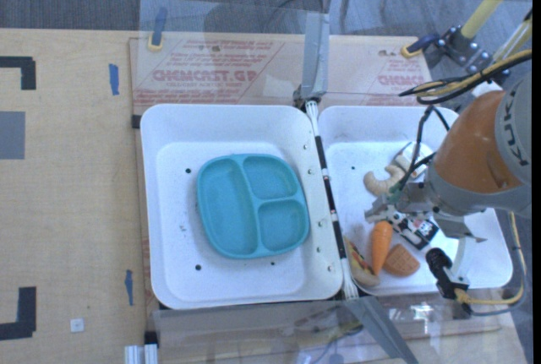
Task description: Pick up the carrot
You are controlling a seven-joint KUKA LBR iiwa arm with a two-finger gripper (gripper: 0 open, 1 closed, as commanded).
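Observation:
The carrot is a short orange cone lying in the right bin, near its front, with the thick end pointing away from me. My gripper hangs low over the right bin, just beyond and right of the carrot's thick end, close to it or touching it. The grey arm with its orange band reaches in from the right and hides the bin floor behind the gripper. Nothing shows as lifted off the floor.
A beige curved piece and a white piece lie behind the gripper. An orange-brown lump and a bun-like item flank the carrot. A teal divided plate sits in the left bin. Cables trail at the right.

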